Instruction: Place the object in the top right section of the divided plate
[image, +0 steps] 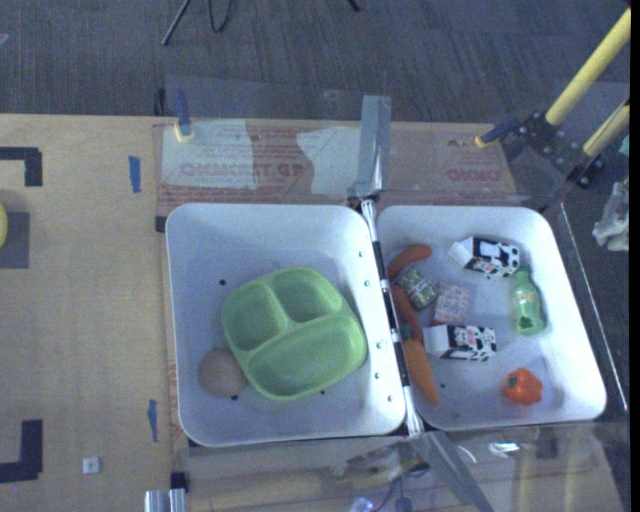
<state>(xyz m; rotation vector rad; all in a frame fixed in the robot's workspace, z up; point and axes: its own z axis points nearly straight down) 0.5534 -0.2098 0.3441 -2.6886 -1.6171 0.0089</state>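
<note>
A light green divided plate (293, 332) lies tilted in the left white bin (200, 240). It has two small sections on its far side and one large section on its near side, and bare green shows in all three. A tan, egg-like ball (221, 373) rests on the bin floor, touching the plate's lower left rim. The right bin (570, 300) holds several toy foods: a sausage (408, 259), a carrot (420, 370), two cow-patterned cartons (490, 257) (462, 342), a green bottle (527, 304) and a red-orange pepper (522, 386).
A small green packet (420, 291) and a pink box (452, 302) lie near the wall between the bins. Yellow bars with a black clamp (560, 130) stand at the top right. Blue tape marks (134, 172) sit on the wooden bench to the left.
</note>
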